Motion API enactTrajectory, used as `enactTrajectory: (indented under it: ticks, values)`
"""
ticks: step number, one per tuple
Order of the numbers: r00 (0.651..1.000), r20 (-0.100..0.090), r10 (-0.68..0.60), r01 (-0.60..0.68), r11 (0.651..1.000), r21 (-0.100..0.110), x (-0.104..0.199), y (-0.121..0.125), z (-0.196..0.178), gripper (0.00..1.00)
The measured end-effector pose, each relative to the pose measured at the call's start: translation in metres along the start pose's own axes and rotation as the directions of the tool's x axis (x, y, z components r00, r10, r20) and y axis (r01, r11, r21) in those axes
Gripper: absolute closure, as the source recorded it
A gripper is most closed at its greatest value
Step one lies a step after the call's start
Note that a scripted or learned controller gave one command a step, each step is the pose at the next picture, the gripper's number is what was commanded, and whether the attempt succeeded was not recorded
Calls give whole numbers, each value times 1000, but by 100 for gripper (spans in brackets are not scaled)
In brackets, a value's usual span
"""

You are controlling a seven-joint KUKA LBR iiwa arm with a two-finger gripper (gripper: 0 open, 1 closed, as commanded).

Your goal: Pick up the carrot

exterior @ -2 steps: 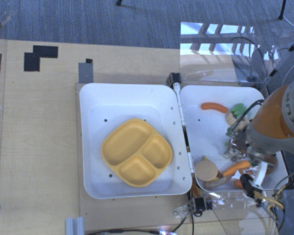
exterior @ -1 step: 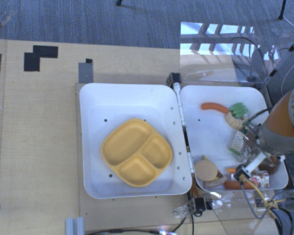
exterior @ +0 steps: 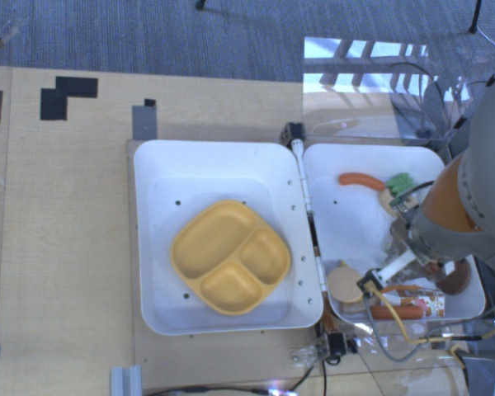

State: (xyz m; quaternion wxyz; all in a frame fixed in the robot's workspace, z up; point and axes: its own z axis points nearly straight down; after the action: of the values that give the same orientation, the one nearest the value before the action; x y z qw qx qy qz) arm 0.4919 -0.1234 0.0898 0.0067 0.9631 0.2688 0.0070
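Note:
The carrot (exterior: 361,180) is an orange stick with a green leafy top. It lies near the far edge of the right bin (exterior: 346,221), with the green end pointing right. My gripper (exterior: 406,239) hangs over the right half of that bin, nearer the camera than the carrot's green end and apart from it. The grey arm with its orange band (exterior: 447,205) reaches in from the right and covers part of the bin.
The left bin (exterior: 161,188) holds a yellow divided plate (exterior: 231,256). Along the right bin's near edge lie a tan round piece (exterior: 344,285), a reddish sausage (exterior: 396,309), a red-and-white packet (exterior: 431,304) and a brown item (exterior: 455,280).

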Motion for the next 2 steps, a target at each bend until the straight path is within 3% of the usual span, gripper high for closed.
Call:
enactTrajectory:
  ticks: [1, 2]
  values:
    - [999, -3, -54, 54, 999, 8, 83, 6, 1, 0]
    - [960, -3, -280, 280, 960, 8, 11, -6, 0, 0]
